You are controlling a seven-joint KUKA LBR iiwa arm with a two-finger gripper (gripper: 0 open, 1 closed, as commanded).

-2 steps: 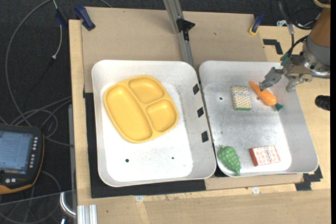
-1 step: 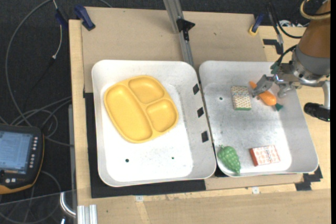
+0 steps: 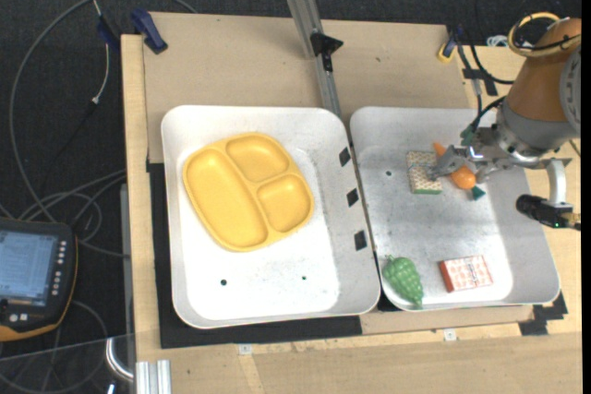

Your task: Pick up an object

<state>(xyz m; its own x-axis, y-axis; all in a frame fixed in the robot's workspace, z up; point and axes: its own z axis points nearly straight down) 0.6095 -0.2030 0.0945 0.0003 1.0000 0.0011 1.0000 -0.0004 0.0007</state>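
In the right-hand bin (image 3: 517, 291), near its far side, my gripper (image 3: 459, 163) is low over a small cluster of objects. An orange object (image 3: 464, 179) sits right at my tip, with a small teal piece (image 3: 477, 194) just beside it, and a checkered pad (image 3: 424, 172) lies touching or nearly touching that cluster on the side toward the other bin. From this slanted view I cannot tell how far my jaws stand apart, nor whether the orange object is between them or merely beneath them.

Hazards I judge from this position:

1. False grasp. The orange object looks small and rounded; if my jaws close off-centre, it is likely to squirt sideways rather than seat.
2. Double contact. The checkered pad is close enough that one side of my tip may land on its edge, tilting the closure and dragging the pad along.
3. Bin contact. I am already low, so further descent risks pressing into the bin floor.

Alternative targets lie well apart from me at the near side of the same bin: a green bumpy object (image 3: 404, 280) resting at the bin's corner, and a red-and-white box (image 3: 465, 272) lying flat. The left bin (image 3: 277, 291) holds a yellow divided tray (image 3: 247, 190), which is well clear of my working area.
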